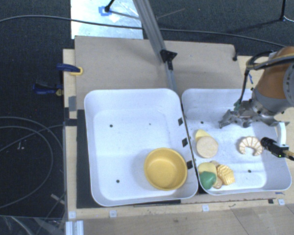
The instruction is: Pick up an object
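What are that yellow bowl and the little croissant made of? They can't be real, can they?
The yellow bowl looks like moulded plastic: one even colour, smooth matte surface, thick rounded rim. The croissant looks like toy food, probably plastic or rubber, with neat moulded ridges and a pale, uniform tan. The picture cannot settle which.

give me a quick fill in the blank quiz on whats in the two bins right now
1. The yellow bowl sits in the ____ bin of the two as the camera sees them.
2. The croissant lies in the ____ bin, apart from the other food.
3. The round cracker lies close to the wall that the bins ____.
4. The gripper is above the ____ bin.

Missing words: left; right; share; right
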Controlling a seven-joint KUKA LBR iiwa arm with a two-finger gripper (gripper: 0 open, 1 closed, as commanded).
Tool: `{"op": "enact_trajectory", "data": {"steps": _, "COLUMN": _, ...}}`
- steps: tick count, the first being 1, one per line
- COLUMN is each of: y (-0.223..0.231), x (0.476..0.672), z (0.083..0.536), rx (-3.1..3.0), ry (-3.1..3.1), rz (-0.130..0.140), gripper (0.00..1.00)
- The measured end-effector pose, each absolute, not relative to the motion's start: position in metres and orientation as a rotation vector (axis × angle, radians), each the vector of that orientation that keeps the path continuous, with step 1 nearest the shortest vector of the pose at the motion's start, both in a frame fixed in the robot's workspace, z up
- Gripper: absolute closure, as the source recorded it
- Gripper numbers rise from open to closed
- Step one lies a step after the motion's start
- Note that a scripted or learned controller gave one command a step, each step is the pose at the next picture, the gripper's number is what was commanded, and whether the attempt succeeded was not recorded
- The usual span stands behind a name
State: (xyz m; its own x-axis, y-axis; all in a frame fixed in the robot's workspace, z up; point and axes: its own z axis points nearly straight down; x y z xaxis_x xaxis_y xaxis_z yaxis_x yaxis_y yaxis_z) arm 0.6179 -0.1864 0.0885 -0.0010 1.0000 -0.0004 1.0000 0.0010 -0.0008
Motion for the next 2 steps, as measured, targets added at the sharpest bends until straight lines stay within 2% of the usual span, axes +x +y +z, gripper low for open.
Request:
{"op": "enact_trajectory", "data": {"steps": 1, "y": -0.187, "x": 0.620, "z": 0.102, "rx": -2.224, "ry": -2.226, "rz": -0.003, "gripper": 1.00}}
{"op": "enact_trajectory", "data": {"steps": 2, "y": -0.178, "x": 0.626, "z": 0.161, "rx": -2.219, "ry": -2.232, "rz": -0.006, "gripper": 1.00}}
